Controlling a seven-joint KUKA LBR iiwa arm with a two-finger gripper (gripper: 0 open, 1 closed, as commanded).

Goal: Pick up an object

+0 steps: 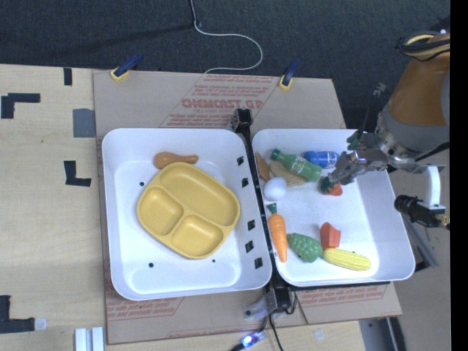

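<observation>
Camera view: 1 yellow tray in L bin, 1 carrot, 1 corn; tool state unclear.

Even, fairly bright overhead light. The white bins glare slightly, with soft shadows along their walls. The picture is low-resolution and mildly blurred throughout.

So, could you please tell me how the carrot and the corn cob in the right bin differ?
The carrot is orange and tapered; the corn cob is yellow and blunt. The carrot lies along the bin's left wall, pointing toward the front; the corn cob lies crosswise near the front right corner. Both are toy vegetables lying flat.
</observation>
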